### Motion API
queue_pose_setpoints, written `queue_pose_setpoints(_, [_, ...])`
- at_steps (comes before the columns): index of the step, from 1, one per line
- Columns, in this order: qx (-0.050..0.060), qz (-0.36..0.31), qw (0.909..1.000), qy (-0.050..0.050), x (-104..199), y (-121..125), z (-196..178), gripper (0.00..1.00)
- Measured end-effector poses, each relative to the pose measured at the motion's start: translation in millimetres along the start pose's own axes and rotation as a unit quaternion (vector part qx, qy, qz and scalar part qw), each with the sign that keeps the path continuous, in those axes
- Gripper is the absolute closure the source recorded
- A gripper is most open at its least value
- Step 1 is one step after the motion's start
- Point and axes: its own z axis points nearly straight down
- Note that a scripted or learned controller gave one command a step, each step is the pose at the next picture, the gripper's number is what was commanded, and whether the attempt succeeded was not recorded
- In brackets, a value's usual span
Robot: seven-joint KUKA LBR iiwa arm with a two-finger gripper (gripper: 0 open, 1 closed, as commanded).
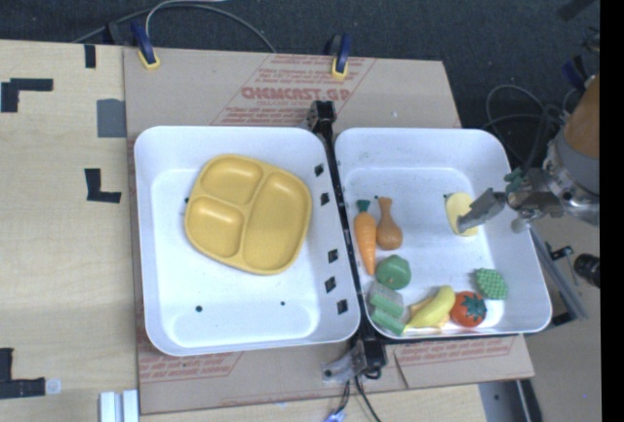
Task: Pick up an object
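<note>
The right bin (pixel 419 149) holds toy food: an orange carrot (pixel 365 243), a brown drumstick (pixel 388 225), a round green piece (pixel 393 271), a pale green block (pixel 387 306), a yellow banana (pixel 432 306), a red fruit (pixel 468 310) and a green leafy piece (pixel 491 284). A pale yellow piece (pixel 455 209) lies near the bin's right wall. My gripper (pixel 477 212) reaches in from the right, low over the right bin, its tip right at the pale yellow piece and partly covering it. Whether it touches the piece is unclear.
A yellow divided plate (pixel 249 212) lies in the left bin (pixel 161 313). The two bins meet along a black divider (pixel 336 215). Cardboard lies under the bins, with two clamps (pixel 339 57) at its far edge. Cables run across the dark floor behind.
</note>
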Motion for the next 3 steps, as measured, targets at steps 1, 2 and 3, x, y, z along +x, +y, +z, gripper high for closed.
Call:
queue_pose_setpoints(1, [0.001, -0.001, 1.0, 0.001, 56.6, 31.1, 84.8, 0.0])
queue_pose_setpoints(2, [-0.003, 0.003, 1.0, -0.005, 71.3, 46.7, 155.1, 0.0])
queue_pose_setpoints(3, [-0.003, 0.003, 1.0, -0.007, 71.9, 97.8, 163.7, 0.0])
